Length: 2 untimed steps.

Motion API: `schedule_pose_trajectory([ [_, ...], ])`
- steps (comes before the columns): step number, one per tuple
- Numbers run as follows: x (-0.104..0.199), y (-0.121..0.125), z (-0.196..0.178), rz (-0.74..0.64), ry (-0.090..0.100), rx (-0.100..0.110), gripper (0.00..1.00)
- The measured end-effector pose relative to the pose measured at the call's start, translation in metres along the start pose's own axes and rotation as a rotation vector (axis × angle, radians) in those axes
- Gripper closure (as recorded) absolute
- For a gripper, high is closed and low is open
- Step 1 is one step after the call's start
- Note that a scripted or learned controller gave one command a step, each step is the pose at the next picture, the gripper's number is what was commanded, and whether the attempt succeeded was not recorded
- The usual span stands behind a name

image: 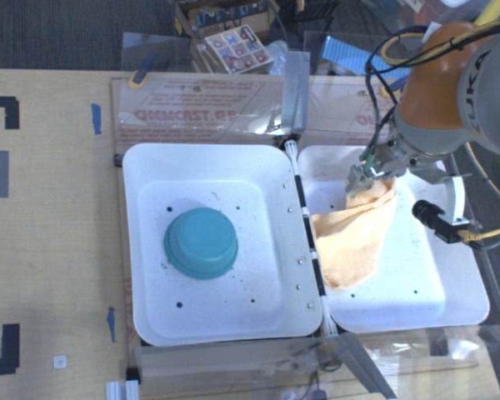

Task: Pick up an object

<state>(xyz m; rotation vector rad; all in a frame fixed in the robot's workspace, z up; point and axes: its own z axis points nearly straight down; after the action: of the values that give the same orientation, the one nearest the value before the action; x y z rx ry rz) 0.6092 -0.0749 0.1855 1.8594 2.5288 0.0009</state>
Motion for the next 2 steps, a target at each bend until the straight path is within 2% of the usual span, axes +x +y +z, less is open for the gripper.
schedule_pose_trajectory([
  [1,-0.026,0.054,-0.037,-0.136,-0.002,-0.003,1.0],
  [2,-0.057,0.043,-0.007,-0.319,0.001,0.0,1.0],
])
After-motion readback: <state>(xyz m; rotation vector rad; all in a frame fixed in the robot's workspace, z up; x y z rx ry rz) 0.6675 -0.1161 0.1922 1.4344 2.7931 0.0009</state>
